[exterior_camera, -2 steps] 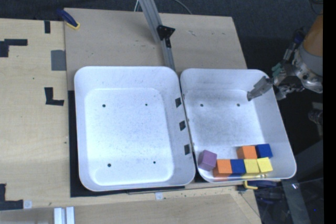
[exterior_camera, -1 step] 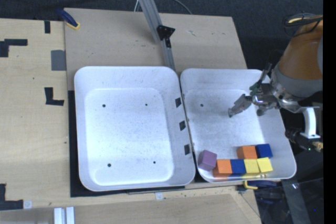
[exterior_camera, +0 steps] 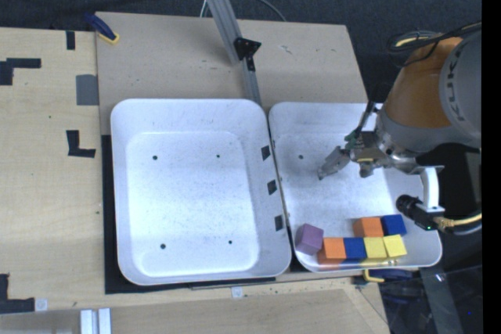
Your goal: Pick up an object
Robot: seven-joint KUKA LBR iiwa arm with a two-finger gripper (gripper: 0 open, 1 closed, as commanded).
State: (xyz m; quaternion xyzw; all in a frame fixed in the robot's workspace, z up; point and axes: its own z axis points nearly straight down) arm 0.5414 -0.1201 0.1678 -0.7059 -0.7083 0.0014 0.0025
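Two shallow white plastic bins are shown side by side on the wooden worktop (exterior_camera: 313, 51). The left bin (exterior_camera: 192, 188) carries no blocks; the right bin (exterior_camera: 313, 129) holds all the candidates for the pick. A cluster of small coloured cubes is gathered along the right bin's near edge: a purple cube (exterior_camera: 310, 238) at the near-left corner, then an orange cube (exterior_camera: 334, 248), a blue cube (exterior_camera: 355, 248), two yellow cubes (exterior_camera: 384, 247), with a second orange cube (exterior_camera: 367, 228) and a second blue cube (exterior_camera: 394, 225) just behind. The grey arm with its orange band (exterior_camera: 419, 94) is extended over the right edge of the right bin, and the jaws (exterior_camera: 333, 166) are held above the bare middle of that bin, well apart from the cubes; nothing is seen between them, and whether they are parted cannot be told. The cubes are packed touching, so a clean single grasp is judged difficult. A slanted metal bar (exterior_camera: 219, 0) crosses the far edge of the worktop.
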